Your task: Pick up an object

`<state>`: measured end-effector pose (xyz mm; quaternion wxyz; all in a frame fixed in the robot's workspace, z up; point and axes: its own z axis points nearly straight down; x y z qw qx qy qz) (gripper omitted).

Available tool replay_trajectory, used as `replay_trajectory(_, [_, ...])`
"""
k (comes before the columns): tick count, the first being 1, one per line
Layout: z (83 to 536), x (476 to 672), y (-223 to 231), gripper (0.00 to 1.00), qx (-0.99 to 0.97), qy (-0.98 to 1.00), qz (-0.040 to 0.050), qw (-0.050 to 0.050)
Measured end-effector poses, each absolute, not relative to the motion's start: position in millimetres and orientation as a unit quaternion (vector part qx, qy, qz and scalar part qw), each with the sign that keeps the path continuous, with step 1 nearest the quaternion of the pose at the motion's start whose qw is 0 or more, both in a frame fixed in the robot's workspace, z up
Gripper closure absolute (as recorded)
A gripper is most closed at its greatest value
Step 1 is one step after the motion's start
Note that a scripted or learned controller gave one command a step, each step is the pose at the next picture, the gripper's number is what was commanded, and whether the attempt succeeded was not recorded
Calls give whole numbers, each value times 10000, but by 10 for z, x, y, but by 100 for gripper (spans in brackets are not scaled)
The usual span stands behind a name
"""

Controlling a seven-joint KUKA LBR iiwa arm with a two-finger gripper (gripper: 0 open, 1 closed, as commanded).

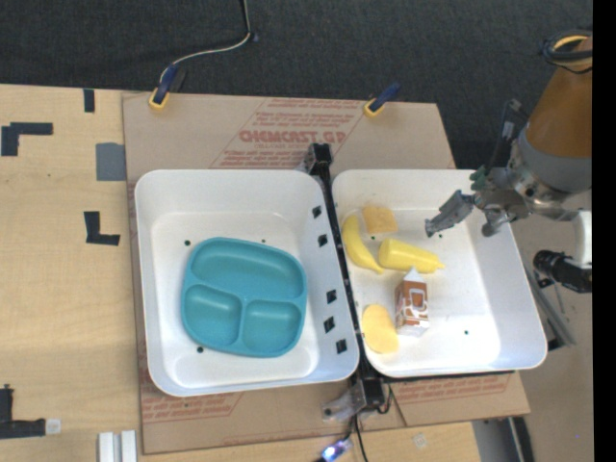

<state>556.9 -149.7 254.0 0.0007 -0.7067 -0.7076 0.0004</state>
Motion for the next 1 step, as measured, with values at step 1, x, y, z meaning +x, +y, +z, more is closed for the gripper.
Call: replay_trajectory(1, [1088, 5603, -1094, 0, -7061, -7080, 44, 77])
